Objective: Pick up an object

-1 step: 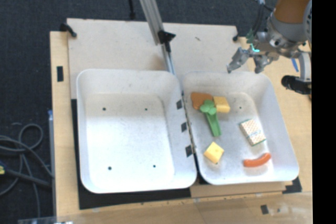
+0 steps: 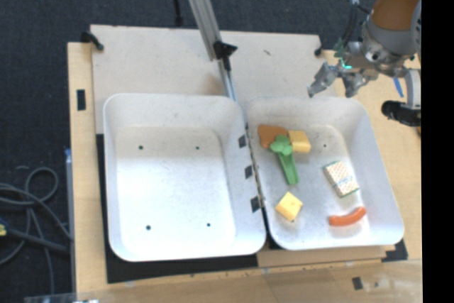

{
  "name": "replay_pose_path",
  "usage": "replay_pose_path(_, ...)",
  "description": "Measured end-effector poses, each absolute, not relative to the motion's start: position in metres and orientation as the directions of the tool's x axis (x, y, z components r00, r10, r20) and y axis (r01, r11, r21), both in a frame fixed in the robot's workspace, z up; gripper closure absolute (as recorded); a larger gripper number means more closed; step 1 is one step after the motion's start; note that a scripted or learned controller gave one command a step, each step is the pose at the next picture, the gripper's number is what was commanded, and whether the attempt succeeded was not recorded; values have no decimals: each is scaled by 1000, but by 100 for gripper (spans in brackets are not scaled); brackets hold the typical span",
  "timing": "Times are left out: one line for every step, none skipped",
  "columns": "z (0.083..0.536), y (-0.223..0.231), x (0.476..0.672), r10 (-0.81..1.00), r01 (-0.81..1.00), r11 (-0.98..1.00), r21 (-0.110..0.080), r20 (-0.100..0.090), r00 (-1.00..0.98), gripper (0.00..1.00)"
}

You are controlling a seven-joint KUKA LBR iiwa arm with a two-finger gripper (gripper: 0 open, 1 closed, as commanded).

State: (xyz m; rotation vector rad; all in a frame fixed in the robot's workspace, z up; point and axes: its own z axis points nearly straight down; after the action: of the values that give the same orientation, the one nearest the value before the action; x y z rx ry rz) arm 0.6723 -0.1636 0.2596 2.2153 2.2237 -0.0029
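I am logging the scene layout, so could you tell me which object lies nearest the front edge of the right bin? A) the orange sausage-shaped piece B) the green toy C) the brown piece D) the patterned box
A: the orange sausage-shaped piece lies closest to the right bin's front rim, below the patterned box.

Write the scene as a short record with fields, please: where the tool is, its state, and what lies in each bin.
tool place: tool above the far edge of the right bin, touching no object
tool state: open, holds nothing
right bin: orange block, yellow block, green piece, yellow cube, patterned box, orange sausage
left bin: no objects seen
pole: leans over the far side, between the bins
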Motion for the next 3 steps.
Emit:
replay_pose_path(217, -167, 676, 1000, 1000, 1, -1, -3, -1, 0)
replay_pose_path(175, -173, 675, 1000, 1000, -1, -3, -3, 1, 0)
replay_pose_path(115, -167, 670, 1000, 1000, 2, -5, -2, -2, 0)
